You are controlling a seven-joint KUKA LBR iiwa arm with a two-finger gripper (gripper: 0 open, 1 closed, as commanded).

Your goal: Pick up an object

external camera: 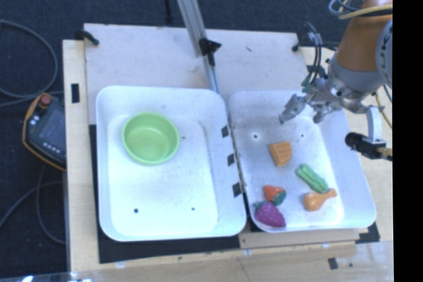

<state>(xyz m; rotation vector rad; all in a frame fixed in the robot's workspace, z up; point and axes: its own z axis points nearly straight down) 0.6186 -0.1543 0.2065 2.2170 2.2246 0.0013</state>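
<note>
Nearest the camera, a purple grape cluster [269, 214] lay at the right bin's [350, 208] near edge. The end effector [304, 110] hovered released, grasping nothing, over the far part. The orange wedge [281, 153], just nearer, looked the easiest target: descend straight, fingers straddling it.

My arm [370, 43] is grey metal with a broad orange band above the wrist, and pale cables loop off its top. My end effector [305, 111] is a cluster of grey metal parts with thin dark wires trailing up its side.
</note>
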